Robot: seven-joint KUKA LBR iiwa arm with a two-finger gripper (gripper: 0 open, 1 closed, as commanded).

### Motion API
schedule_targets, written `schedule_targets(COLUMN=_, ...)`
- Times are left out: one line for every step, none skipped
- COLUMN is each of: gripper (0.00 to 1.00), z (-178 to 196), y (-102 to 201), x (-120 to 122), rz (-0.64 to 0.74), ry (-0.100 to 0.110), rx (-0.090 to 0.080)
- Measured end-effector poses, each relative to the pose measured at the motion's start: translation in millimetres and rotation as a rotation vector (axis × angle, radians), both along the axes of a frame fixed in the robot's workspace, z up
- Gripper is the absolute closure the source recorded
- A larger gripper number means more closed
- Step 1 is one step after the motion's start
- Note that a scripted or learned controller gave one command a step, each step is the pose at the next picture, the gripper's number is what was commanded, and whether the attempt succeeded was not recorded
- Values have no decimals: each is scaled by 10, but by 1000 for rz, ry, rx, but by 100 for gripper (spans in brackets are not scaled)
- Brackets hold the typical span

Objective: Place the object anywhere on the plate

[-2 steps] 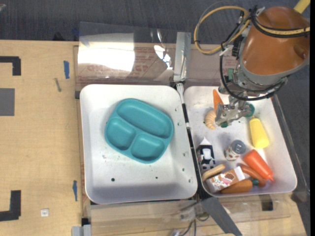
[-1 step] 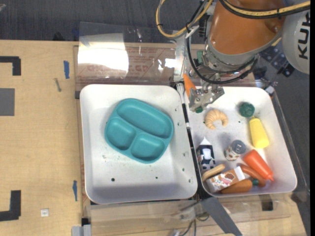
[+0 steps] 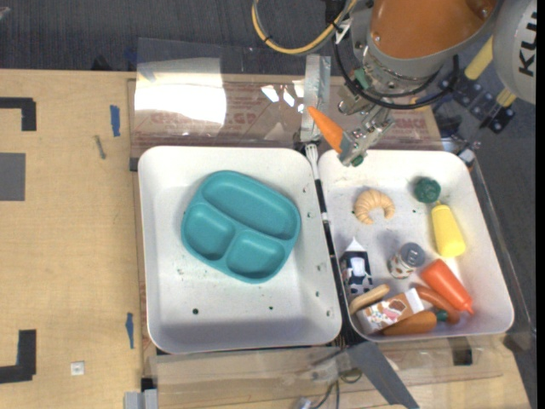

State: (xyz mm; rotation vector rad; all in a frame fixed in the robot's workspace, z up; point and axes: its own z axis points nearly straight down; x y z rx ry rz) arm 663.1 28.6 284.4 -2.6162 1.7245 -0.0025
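A teal plate (image 3: 241, 224) with three compartments lies in the left bin (image 3: 162, 305). My gripper (image 3: 358, 137) hangs over the far edge of the bins, just right of the divider between them. It is shut on an orange toy carrot (image 3: 326, 127) with a green end, which sticks out up and to the left of the fingers. The carrot is off the bin floor, beyond the plate's far right corner and apart from it.
The right bin (image 3: 485, 228) holds a croissant (image 3: 375, 204), a green round piece (image 3: 427, 189), a yellow piece (image 3: 448, 230), a small can (image 3: 410, 256), another orange carrot-like toy (image 3: 447, 285), a black-and-white figure (image 3: 356, 267) and a packet (image 3: 390, 312).
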Motion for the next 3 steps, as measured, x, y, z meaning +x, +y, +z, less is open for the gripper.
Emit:
schedule_targets(gripper=100, z=-719, y=79, x=-382, rz=97, ry=10, rx=0)
schedule_targets(gripper=100, z=-1005, y=393, x=-877, rz=292, ry=8, rx=-3)
schedule_targets(gripper=0, z=-998, y=391, x=-873, rz=292, ry=6, rx=-3)
